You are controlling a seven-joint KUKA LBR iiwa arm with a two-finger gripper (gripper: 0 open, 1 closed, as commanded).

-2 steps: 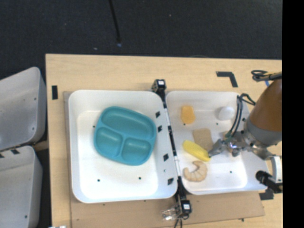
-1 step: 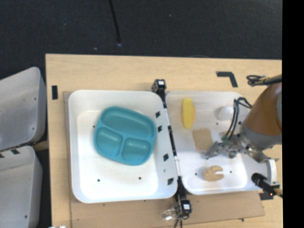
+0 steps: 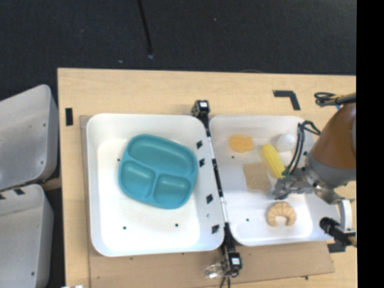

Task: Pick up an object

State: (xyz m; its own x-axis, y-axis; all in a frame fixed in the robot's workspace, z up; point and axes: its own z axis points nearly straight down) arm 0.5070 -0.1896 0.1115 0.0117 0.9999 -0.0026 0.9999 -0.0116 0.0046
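Objects for picking lie in the right-hand white bin [image 3: 240, 233]: a round orange piece [image 3: 241, 143] near the far left corner, a yellow corn cob [image 3: 272, 159] lying at a slant beside it, a flat tan square [image 3: 257, 176] just below the cob, a pale whitish item [image 3: 285, 141] near the far wall, too washed out to identify, and a croissant [image 3: 281, 214] towards the near wall. Reaching in from the right, the grey arm [image 3: 337, 146] with its orange band places the gripper [image 3: 284, 186] low over the bin, between the corn cob's lower end and the croissant and at the right edge of the tan square. How far its fingers are open cannot be told, and no item shows between them. In the left-hand white bin [image 3: 102, 221] rests a teal divided plate [image 3: 158, 171] with three compartments. Both bins sit side by side on a light wooden bench [image 3: 150, 89].
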